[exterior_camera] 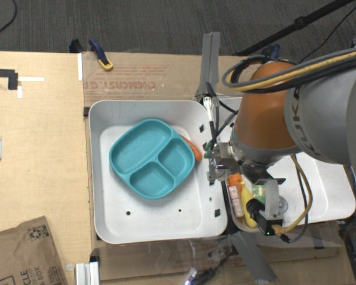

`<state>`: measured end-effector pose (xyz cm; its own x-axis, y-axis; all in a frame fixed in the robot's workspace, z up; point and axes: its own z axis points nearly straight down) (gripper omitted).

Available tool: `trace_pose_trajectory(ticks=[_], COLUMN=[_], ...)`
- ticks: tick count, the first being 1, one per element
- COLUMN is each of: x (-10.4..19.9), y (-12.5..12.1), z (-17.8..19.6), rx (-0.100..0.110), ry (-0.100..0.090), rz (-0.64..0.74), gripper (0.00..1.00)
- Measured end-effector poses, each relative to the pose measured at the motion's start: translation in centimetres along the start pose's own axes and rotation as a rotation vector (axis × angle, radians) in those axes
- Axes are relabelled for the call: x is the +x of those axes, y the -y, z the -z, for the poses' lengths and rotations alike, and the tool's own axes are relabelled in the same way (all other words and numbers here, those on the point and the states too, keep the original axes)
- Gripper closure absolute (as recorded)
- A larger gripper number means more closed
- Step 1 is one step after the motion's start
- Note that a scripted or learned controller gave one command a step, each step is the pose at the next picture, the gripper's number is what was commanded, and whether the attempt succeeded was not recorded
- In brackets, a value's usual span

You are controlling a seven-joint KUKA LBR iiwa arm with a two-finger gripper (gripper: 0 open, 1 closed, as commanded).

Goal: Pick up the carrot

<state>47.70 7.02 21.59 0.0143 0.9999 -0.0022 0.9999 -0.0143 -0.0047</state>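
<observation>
The left bin (pixel 101 177) has open floor along its front and left sides; a teal divided plate (pixel 152 158) fills its middle; the carrot (pixel 193 148) lies wedged between the plate's right rim and the bin's right wall, leaving little room beside it; the arm (pixel 273 114) hangs over the divide between bins.

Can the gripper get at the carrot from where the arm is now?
Probably not cleanly. The carrot shows as an orange sliver tucked against the teal divided plate in the left bin; the plate's rim crowds it.
</observation>
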Motion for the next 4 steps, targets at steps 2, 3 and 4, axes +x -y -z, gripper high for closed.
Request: trace_pose_trajectory(ticks=[2,3,4], x=[-4.6,-4.0,-2.8], y=[-0.1,-0.1,0.0], z=[-2.3,-2.6,-2.4], rx=[-0.001,0.0,0.0], ry=[0.0,-0.001,0.0], rz=[-0.065,-0.055,-0.066], gripper=[1.0,1.0,1.0])
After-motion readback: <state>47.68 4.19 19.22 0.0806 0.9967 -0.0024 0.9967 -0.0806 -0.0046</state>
